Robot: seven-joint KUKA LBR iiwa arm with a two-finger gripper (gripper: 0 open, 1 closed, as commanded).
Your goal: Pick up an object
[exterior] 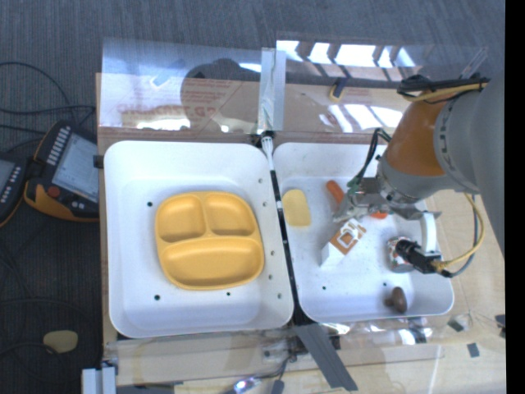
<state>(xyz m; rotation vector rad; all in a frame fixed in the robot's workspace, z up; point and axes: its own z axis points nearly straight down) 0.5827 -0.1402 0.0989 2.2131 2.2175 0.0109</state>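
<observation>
Two white bins sit side by side on the bench, listed here with their contents from largest to smallest.

- Arm (447, 138): grey with an orange band, it reaches in from the right and bends down over the right bin's upper middle.
- Left bin (123, 245): white and shallow, it holds one thing.
- Right bin (426, 298): white and shallow, it lies just beside the left bin, with a thin divider between them.
- Tray (209, 239): yellow, with three compartments, it lies flat in the middle of the left bin.
- Pendant (61, 171): an orange and grey handheld unit with a screen, it lies on the floor left of the bins, with cables trailing from it.
- Gripper (357, 208): it points down at the middle of the right bin, just above the carton; whether its fingers are spread or pressed together I cannot tell.
- Carton (344, 240): a small white box with an orange mark, tilted, it lies in the middle of the right bin, right under the gripper.
- Yellow piece (296, 208): pale and rounded, it lies near the right bin's left wall.
- Orange piece (335, 191): small and long, it lies between the yellow piece and the gripper.
- Brown lump (396, 300): small and dark, it lies near the right bin's lower edge, well apart from the carton.
</observation>
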